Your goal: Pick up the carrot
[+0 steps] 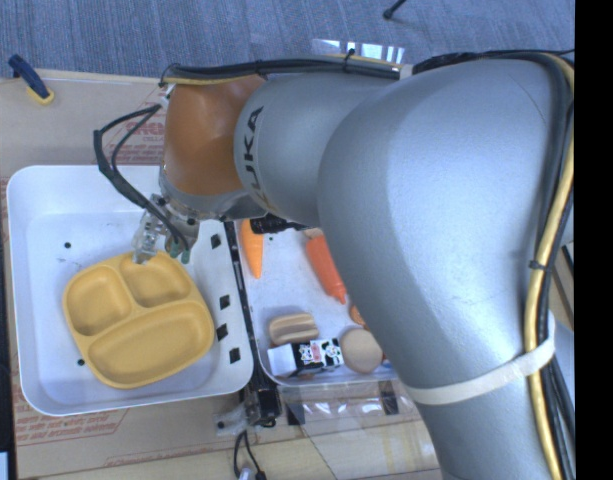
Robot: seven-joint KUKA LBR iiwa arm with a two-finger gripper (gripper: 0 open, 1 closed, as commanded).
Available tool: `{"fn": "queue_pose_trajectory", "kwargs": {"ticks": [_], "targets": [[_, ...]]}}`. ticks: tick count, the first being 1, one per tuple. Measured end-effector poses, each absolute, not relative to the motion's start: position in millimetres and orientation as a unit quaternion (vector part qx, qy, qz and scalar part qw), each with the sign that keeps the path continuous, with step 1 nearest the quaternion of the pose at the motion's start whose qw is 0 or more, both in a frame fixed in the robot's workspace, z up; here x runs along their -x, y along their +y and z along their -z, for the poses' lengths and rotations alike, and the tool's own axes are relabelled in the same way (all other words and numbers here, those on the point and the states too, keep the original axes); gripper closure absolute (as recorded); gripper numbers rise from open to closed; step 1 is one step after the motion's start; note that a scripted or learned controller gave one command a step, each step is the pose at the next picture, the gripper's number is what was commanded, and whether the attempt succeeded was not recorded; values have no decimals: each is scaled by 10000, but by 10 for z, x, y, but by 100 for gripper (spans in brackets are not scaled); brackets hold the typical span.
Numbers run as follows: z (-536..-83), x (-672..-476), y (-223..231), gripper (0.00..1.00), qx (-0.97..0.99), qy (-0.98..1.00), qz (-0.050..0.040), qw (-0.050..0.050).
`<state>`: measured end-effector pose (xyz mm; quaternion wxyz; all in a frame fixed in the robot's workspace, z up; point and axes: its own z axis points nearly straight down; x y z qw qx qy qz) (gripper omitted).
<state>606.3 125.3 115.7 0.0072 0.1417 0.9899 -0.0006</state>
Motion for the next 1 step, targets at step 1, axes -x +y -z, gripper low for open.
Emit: {"fn": "queue_pose_trajectory", "kwargs": {"ticks": [1], "targets": [[-2238,-5683,1687,100,-2700,9629,-17,31]]}}
